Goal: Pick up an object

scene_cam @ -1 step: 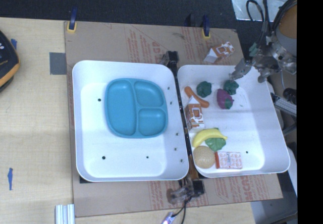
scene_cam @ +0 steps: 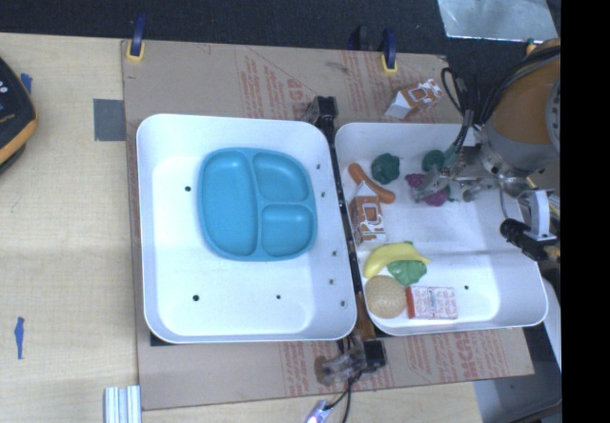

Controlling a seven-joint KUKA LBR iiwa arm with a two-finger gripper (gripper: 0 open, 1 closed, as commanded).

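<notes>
The claw [scene_cam: 448,181] is down in the right bin [scene_cam: 477,312], at its far end, low over a small purple toy [scene_cam: 426,189], and the metal of the wrist is so tangled with cables there that I cannot tell how it is set or whether anything is caught in it. So call the pick unproven: nothing is visibly lifted, the purple piece looks to be lying on the bin floor, and the whole lift is left to do as far as this view goes. That purple toy is small, lumpy and dark, right at the claw's tip, with a little dark-green piece [scene_cam: 435,160] just behind it. Moving outward, a rounder green lump [scene_cam: 385,167] sits near the bin's far left corner, an orange sausage-shaped toy [scene_cam: 370,183] lies at a slant beside it, and a small brown-and-white packet [scene_cam: 370,216] leans against the left wall. Nearer the front, a yellow banana [scene_cam: 386,256] touches a green leafy piece [scene_cam: 408,271], with a tan round bun [scene_cam: 385,295] and a red-and-white packet [scene_cam: 433,302] just beside them. Over in the left bin [scene_cam: 172,250], a blue divided plate [scene_cam: 257,204] lies flat, well apart from the action. Both bins rest on brown cardboard [scene_cam: 238,78] clamped to the bench [scene_cam: 57,240].
</notes>
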